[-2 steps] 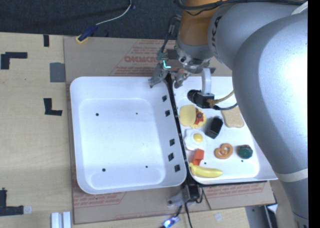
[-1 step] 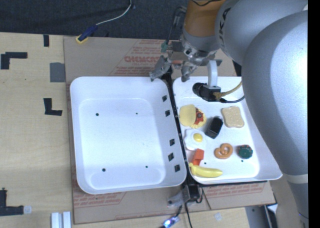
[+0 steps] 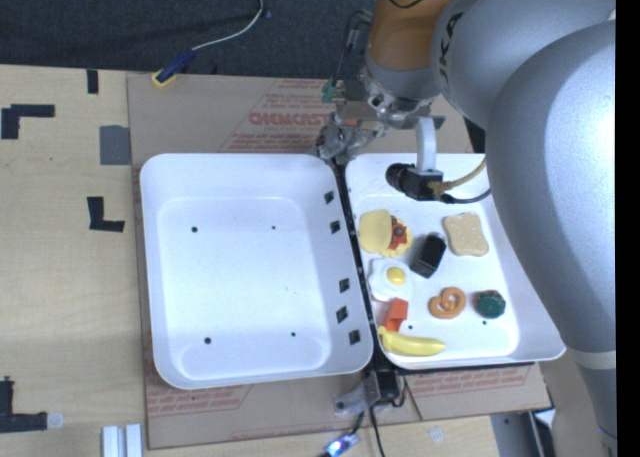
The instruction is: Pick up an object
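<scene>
My gripper (image 3: 337, 142) hangs over the far end of the wall between the two bins, above the back left corner of the right bin (image 3: 530, 345). It is well apart from the objects, and nothing shows in it. Lying in the right bin are a yellow round piece with a red spot (image 3: 378, 232), a black block (image 3: 428, 255), a slice of toast (image 3: 465, 235), a fried egg (image 3: 389, 278), a red block (image 3: 397, 312), a donut (image 3: 447, 303), a green round piece (image 3: 489, 304) and a banana (image 3: 412, 345).
The left bin (image 3: 160, 180) sits beside the right one on brown cardboard (image 3: 260, 115). The big grey arm (image 3: 540, 95) covers the right side of the view. A black fitting with a cable (image 3: 412, 181) hangs over the back of the right bin.
</scene>
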